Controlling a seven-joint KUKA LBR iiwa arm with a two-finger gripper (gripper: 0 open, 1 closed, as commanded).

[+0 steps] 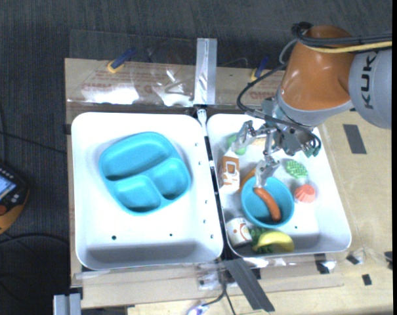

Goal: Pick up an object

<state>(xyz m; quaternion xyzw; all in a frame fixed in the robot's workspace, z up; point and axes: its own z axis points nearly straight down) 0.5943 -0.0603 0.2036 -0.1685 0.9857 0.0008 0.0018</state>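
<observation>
Blue plastic bowl (pixel 267 204) in the right white bin (pixel 329 225) holds one orange sausage (pixel 269 203), your nearest target. Your hand (pixel 258 151) hangs just above it, fingers spread, gripping nothing. Lower it squarely over the sausage, clear of the bowl's rim. You also have one yellow banana (pixel 275 241), one carton (pixel 229 170), one blue divided tray (pixel 144 170) in the left bin (pixel 93 241).

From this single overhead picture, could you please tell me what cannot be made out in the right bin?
- Gripper: blurred, its state unreadable.
- Green item at the bin's back: partly behind the gripper, too small to identify.
- Small carton: print too small to read.
- Can beside the banana: label unreadable.
</observation>
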